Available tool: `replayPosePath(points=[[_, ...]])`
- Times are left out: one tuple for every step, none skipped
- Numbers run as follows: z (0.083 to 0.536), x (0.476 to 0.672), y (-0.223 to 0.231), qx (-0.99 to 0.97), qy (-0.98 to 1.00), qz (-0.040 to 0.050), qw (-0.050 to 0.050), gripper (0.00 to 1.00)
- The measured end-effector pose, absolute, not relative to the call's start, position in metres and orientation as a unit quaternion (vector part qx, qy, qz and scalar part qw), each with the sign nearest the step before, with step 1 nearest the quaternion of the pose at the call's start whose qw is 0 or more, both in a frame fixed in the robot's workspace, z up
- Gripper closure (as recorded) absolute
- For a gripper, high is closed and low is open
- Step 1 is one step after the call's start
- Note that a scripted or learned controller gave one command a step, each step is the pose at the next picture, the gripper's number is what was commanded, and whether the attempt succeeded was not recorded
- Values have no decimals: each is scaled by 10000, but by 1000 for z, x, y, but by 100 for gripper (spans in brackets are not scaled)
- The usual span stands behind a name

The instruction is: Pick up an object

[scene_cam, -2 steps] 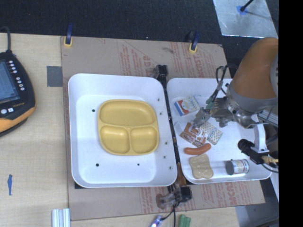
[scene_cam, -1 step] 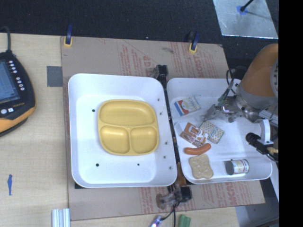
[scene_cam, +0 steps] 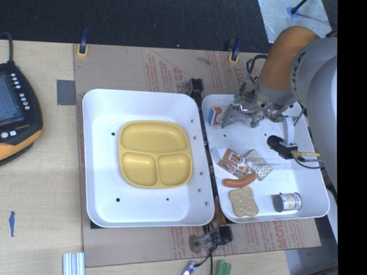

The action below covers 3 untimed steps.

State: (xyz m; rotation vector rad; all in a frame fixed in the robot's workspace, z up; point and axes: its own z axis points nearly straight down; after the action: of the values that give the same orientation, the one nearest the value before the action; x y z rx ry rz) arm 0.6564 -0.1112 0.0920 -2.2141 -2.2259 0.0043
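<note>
Gripper (scene_cam: 234, 117) is placed low at the upper left of the right bin (scene_cam: 312, 211), just beside a red-and-blue packet (scene_cam: 214, 116); whether its fingers are apart or together cannot be told. Nothing is seen lifted. Listed lower in that bin: sausage (scene_cam: 239, 181), cracker (scene_cam: 243, 201), small can (scene_cam: 288, 201). Pickup is judged not yet done.

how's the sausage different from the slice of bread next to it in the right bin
The sausage is long, thin and reddish orange; the slice of bread is broad, flat and pale tan. The sausage lies crosswise, slightly tilted; the bread sits below it, nearer the bin's front edge. Both lie loose in the right bin.
</note>
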Motion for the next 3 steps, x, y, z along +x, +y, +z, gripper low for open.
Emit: replayPosePath(points=[[139, 637, -188, -7067, -7075, 5, 3, 0], [179, 606, -107, -7051, -7091, 14, 12, 0], [111, 550, -97, -7058, -7084, -32, -49, 0]])
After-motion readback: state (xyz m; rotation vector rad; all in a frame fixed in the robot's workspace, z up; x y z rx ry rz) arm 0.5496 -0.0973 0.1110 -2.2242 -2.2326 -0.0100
